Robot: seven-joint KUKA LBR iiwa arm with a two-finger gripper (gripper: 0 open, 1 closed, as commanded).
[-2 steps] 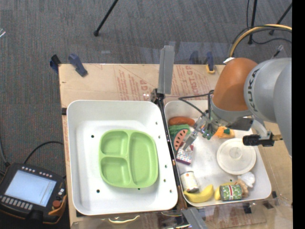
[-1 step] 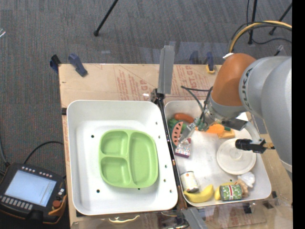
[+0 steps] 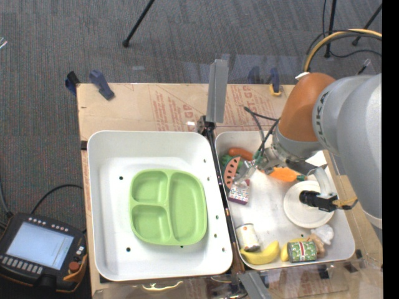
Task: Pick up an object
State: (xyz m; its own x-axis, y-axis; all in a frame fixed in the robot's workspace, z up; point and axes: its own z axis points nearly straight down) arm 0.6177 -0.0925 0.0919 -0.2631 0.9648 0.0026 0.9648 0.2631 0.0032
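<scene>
Grey hand [image 3: 252, 167] above right bin [image 3: 274, 226], banana [image 3: 262, 253]

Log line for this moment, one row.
arm: over right bin | pincer: low among toys near carrot, grasp unclear | left bin: green tray | banana: front edge

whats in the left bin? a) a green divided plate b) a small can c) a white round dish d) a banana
a: the green divided plate lies alone in the left bin, while the banana, white round dish and small can all sit in the right bin.
</scene>
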